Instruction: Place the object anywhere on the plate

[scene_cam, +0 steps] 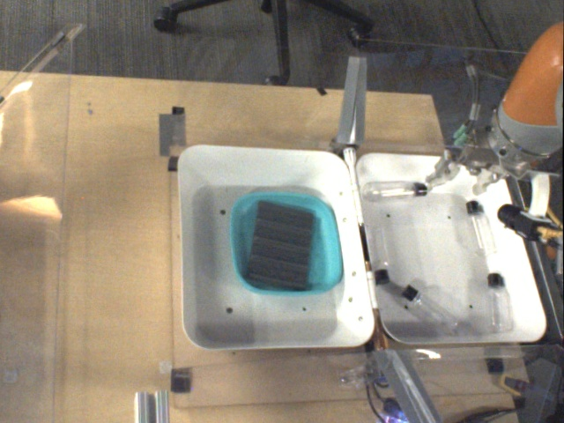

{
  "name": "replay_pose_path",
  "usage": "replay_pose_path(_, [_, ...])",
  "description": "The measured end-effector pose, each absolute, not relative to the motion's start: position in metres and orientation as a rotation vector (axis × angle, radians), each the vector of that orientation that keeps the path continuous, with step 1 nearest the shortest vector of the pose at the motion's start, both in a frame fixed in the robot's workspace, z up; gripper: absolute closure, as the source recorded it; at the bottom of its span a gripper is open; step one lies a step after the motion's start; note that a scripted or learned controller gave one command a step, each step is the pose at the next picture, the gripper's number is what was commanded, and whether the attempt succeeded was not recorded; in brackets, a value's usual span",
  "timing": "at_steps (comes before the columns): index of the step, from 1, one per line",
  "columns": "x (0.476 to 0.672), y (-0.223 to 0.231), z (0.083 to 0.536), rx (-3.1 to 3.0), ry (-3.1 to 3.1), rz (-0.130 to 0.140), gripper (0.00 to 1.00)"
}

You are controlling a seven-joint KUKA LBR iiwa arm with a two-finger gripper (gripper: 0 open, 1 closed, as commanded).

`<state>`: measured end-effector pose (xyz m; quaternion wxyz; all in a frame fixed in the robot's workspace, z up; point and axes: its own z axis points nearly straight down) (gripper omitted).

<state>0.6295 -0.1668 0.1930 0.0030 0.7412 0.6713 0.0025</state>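
Dark ridged object (280, 243) is seen lying flat on the teal plate (330, 236) in the left bin (207, 236). Gripper (458, 161) state cannot be told; the placement could perhaps be disturbed by another descent.

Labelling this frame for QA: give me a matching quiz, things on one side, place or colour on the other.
Things:
1. dark ridged block
2. plate
3. arm
4. office chair base

Descriptions:
A. teal, in the left bin
B. on the carpet beyond the bench
C. lying on the plate
D. orange band, over the right bin's far corner

Pairs: 1-C, 2-A, 3-D, 4-B
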Motion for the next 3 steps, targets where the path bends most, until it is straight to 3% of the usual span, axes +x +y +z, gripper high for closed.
replay_pose_path(1, [0.621,-0.190,0.368,2.413,1.992,0.011,0.00])
replay_pose_path(2, [0.535,-0.179,0.438,2.528,1.847,0.012,0.00])
replay_pose_path(3, [0.498,-0.197,0.436,2.631,1.698,0.009,0.00])
